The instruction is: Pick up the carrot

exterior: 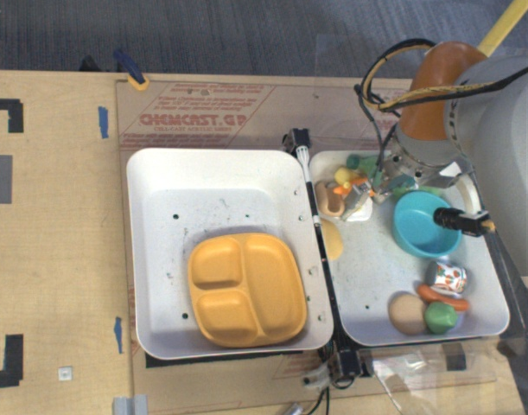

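The carrot point(443, 299) lies in the right bin point(367, 275) toward five o'clock, between a small printed cup point(448, 277) and a green ball point(440, 317), with a tan egg point(407, 313) just beside. The end effector point(380, 182) hangs at the bin's twelve o'clock over a cluster of small toys point(346, 186); its state cannot be told. A yellow divided plate point(244, 289) sits in the left bin point(160, 232).

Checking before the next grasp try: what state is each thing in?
Orange carrot: lying in right white bin, untouched.
Blue round bowl: upright.
Yellow divided plastic tray: flat in left white bin.
End effector: low over the right bin's far corner.
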Controlling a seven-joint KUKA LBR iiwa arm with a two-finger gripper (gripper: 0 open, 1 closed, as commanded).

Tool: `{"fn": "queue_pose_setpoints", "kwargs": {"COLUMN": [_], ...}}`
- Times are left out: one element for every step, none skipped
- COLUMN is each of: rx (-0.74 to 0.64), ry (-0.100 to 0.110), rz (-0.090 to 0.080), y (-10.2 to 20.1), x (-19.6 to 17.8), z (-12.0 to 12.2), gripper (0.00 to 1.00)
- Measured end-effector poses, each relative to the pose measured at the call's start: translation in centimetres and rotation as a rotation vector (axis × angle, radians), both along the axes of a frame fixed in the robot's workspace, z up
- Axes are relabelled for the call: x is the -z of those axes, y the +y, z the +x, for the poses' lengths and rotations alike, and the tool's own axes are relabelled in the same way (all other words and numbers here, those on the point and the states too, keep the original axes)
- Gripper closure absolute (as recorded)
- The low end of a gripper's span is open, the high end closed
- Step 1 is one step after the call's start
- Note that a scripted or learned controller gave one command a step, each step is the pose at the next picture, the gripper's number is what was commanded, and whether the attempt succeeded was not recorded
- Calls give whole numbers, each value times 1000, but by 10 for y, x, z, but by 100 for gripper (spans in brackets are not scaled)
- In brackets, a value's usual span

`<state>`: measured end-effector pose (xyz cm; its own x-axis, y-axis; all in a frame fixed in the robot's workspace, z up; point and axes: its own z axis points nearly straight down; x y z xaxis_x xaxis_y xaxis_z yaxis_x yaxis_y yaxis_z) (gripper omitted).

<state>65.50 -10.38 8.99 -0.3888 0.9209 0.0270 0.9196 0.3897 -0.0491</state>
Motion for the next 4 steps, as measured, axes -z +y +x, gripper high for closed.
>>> {"fn": "queue_pose_setpoints", "kwargs": {"rx": [0, 281, 413, 123], "ry": [0, -37, -69, -56], "rz": [-9, -16, -6, -13], "y": [-4, 0, 169, 72], "x": [-10, 1, -104, -96], "z": [0, 9, 15, 12], "gripper": [100, 100, 100, 100]}}
